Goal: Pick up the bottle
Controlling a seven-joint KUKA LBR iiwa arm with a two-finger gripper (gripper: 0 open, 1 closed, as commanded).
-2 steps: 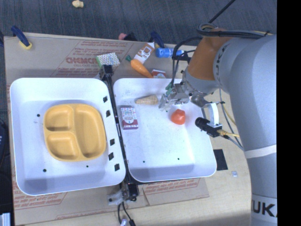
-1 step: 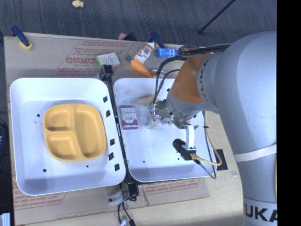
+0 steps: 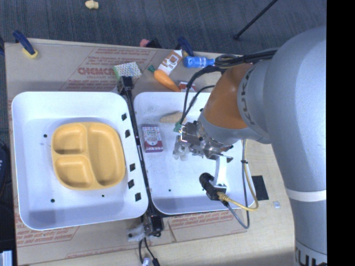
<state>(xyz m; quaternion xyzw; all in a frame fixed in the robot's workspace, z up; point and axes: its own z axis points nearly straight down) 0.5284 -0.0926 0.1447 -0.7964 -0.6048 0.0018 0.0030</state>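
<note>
The surface is covered with flattened brown cardboard (image 3: 83, 73) printed in red, and two shallow white bins sit on it side by side. A blue clamp (image 3: 25, 44) grips the cardboard's far left corner and another blue clamp (image 3: 184, 45) stands at the far edge near the middle. Beyond the surface lies dark grey carpet (image 3: 166, 10), with a small yellow scrap (image 3: 91, 4) on it and a thin black rod (image 3: 263, 13) slanting across the upper right.

The left bin (image 3: 22, 148) holds a yellow divided plate (image 3: 87, 154). In the right bin (image 3: 183, 201) a small red packet (image 3: 151, 138) lies flat near the dividing wall, and a pale tan oblong piece (image 3: 171, 117) lies toward the far wall.

The bottle (image 3: 169, 64), white with an orange label, lies on its side on the cardboard just behind the right bin, outside both bins. A blue cylindrical object (image 3: 195, 62) lies just beside it, an orange carrot-shaped piece (image 3: 165, 80) lies near the bin's far rim, and a green-and-white patterned packet (image 3: 127, 70) sits to the left.

The grey arm (image 3: 288, 121) reaches in from the right, its orange band above the right bin. The gripper (image 3: 180, 147) hangs low over the middle of that bin, well apart from the bottle; it is too blurred and crowded by its own hardware to tell whether it is open or closed, and nothing can be made out in its hold. A yellow cable (image 3: 238, 206) loops from the wrist over the bin's near rim.
</note>
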